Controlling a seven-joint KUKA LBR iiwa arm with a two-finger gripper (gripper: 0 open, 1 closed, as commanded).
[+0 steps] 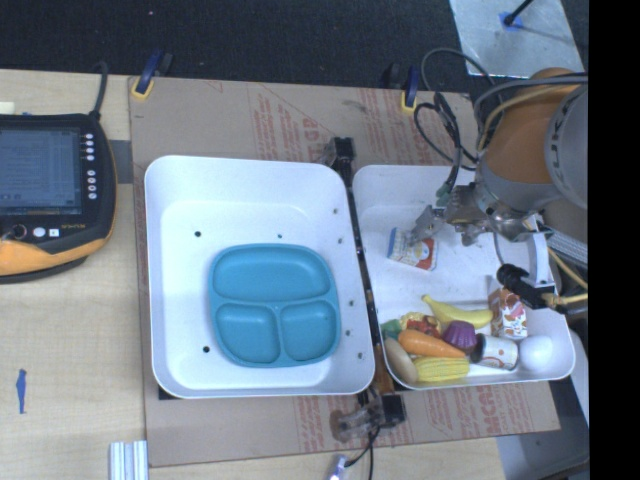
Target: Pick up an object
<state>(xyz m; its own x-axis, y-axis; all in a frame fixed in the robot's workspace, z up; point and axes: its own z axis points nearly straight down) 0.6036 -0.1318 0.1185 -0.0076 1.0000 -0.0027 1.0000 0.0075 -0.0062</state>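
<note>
The arm (530, 138) covers the far right corner of the right bin (400, 183). The tool's (440, 220) fingers are too small to make out, and the toy food (450, 343) piled at that bin's near edge overlaps itself.

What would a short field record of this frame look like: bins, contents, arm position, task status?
left bin: holds a blue divided plate
right bin: toy food heaped at the near end, including a banana, a carrot, corn and a white egg; a small packet lies apart, farther back
gripper: low over the right bin, just above the packet
grasp: nothing seen held
bench, left: tablet controller
</note>
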